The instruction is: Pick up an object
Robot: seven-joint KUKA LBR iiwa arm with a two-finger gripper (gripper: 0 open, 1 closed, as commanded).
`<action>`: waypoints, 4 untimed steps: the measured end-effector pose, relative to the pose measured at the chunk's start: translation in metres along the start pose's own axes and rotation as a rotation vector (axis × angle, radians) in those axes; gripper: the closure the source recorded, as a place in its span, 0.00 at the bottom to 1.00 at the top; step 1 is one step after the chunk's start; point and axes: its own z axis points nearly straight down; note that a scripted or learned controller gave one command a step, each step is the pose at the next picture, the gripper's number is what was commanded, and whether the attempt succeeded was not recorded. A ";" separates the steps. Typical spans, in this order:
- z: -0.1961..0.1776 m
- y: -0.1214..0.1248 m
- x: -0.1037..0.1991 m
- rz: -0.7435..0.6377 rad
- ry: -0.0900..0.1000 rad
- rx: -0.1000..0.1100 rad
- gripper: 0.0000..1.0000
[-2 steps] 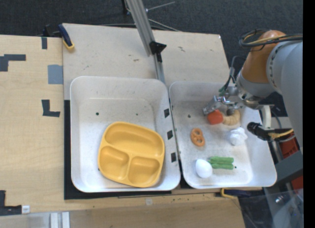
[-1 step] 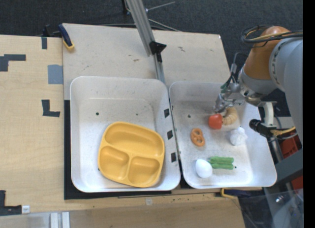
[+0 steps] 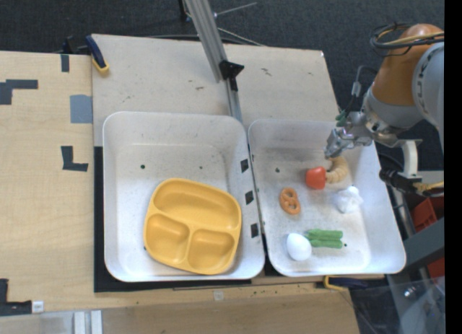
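Red tomato, pretzel, egg and green beans lie in the right bin.

Yellow divided tray in left bin

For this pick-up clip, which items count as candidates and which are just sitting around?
Job: gripper; right bin items: red tomato, tan piece, pretzel, white egg, green beans, white crumpled item.
Lying about: yellow tray, left bin.

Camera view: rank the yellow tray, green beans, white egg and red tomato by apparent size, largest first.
1. yellow tray, by far the largest.
2. green beans, longer than the egg though thinner.
3. white egg and red tomato look alike; not ranked.
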 end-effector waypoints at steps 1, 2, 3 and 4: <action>-0.043 0.000 0.003 -0.001 0.000 -0.001 1.00; -0.106 -0.003 0.003 -0.001 -0.001 -0.003 1.00; -0.095 -0.012 0.054 -0.005 0.002 0.005 1.00; -0.101 -0.031 0.107 -0.006 0.004 0.005 1.00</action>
